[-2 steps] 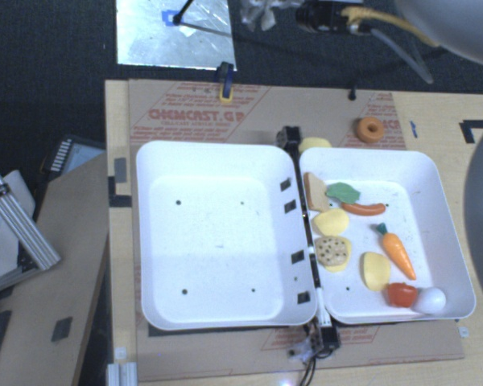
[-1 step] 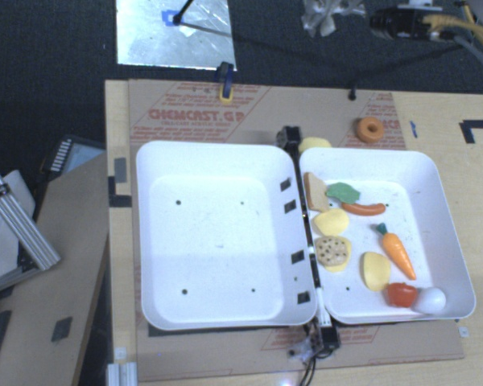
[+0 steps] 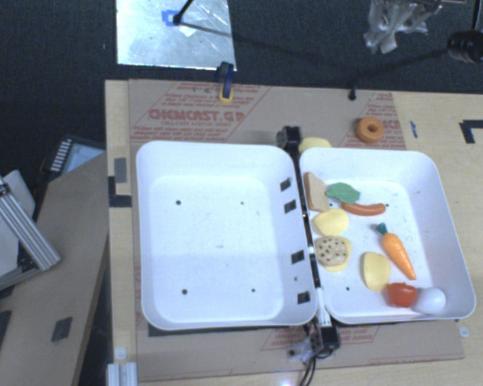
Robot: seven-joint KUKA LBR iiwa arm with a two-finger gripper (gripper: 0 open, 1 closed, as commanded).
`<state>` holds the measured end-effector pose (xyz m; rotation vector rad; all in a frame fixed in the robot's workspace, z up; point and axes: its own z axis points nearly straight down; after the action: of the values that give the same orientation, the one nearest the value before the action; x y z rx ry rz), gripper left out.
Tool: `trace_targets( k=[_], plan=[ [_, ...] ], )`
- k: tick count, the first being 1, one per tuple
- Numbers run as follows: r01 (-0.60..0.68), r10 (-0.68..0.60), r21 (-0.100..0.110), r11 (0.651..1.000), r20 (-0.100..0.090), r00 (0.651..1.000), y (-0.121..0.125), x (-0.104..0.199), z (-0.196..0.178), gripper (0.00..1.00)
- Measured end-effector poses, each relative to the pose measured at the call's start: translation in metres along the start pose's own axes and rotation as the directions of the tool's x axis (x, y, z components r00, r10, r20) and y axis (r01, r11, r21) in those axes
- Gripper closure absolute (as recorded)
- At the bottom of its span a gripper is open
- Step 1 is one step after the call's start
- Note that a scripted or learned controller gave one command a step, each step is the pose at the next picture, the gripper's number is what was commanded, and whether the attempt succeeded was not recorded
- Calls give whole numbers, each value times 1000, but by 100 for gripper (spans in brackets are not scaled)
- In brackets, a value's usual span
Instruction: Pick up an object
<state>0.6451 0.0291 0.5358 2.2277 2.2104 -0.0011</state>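
Note:
The right bin [image 3: 443, 215] holds several toy foods. Among them are an orange carrot [image 3: 396, 250], a red sausage [image 3: 364, 209], a green leaf [image 3: 343, 191] and a brown bread slice [image 3: 314, 190]. A speckled cookie [image 3: 332, 252] and two yellow pieces [image 3: 332, 221] [image 3: 376, 270] lie near the divider. A red tomato [image 3: 401, 294] and a white egg [image 3: 431, 299] rest in the near right corner. My gripper [image 3: 394, 22] hangs high at the top right, well beyond the bench's far edge and away from all of them.
The left bin [image 3: 217, 236] sits beside the right one. A donut [image 3: 370, 129] and a yellow piece [image 3: 314, 145] lie on the cardboard behind the right bin. A blue and yellow clamp [image 3: 224, 81] grips the bench's far edge. A shiny metal sheet [image 3: 173, 22] lies on the floor at the back left.

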Motion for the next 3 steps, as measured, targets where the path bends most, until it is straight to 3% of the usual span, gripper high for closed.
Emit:
trace_targets(
  k=[3],
  plan=[
    [15, -15, 1, 1000, -5, 1000, -125, 85, 0, 100]
  ],
)
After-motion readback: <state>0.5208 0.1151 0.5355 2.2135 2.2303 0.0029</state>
